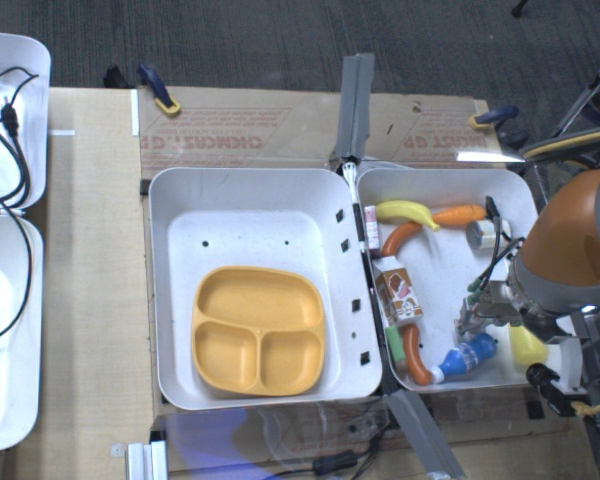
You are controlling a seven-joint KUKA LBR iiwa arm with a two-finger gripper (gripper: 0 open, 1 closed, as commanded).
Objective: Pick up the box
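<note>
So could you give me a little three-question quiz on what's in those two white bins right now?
1. True or false: the yellow divided tray lies in the left bin.
2. Which lies nearest the gripper? A) banana B) blue bottle C) carrot
3. Fill in: the brown box lies against the right bin's ____ wall.

Key: 1 true; 2 B; 3 left.
</note>
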